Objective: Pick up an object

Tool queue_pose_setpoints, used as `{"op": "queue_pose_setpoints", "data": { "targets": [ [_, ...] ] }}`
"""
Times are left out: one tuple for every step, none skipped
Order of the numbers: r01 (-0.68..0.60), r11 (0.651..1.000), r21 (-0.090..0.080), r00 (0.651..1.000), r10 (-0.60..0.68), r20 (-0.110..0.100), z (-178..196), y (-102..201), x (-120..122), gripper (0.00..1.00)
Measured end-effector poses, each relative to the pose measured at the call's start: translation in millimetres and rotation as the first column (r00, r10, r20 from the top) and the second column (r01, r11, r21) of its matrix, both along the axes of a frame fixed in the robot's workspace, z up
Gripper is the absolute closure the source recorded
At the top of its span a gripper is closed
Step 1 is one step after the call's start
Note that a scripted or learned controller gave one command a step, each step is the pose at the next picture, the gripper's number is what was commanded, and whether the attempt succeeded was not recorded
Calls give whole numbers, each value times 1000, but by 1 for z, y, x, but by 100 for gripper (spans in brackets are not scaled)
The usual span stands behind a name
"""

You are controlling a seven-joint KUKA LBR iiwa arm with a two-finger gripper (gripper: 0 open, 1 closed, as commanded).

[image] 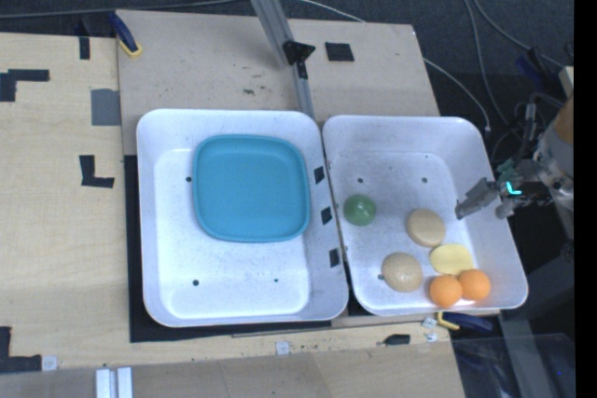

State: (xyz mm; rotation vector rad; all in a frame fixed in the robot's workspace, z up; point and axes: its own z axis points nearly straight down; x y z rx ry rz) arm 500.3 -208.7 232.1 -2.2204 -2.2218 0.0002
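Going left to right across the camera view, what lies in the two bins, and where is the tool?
Blue plate → green ball → lower beige ball → upper beige ball → tool at the right bin's right edge.

Grey metal two-finger gripper [478, 200] with a small teal light just behind its fingers; dark cables run behind it.

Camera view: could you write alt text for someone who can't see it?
A robot's pincer hovers at the right bin's right edge, beside a green ball, two beige rounds, a yellow piece and two orange balls. The left bin holds a blue plate.
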Motion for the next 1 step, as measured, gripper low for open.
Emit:
{"op": "queue_pose_setpoints", "data": {
  "targets": [
    [0, 1000, 0, 1000, 0, 0, 0, 0, 0, 0]
  ]
}}
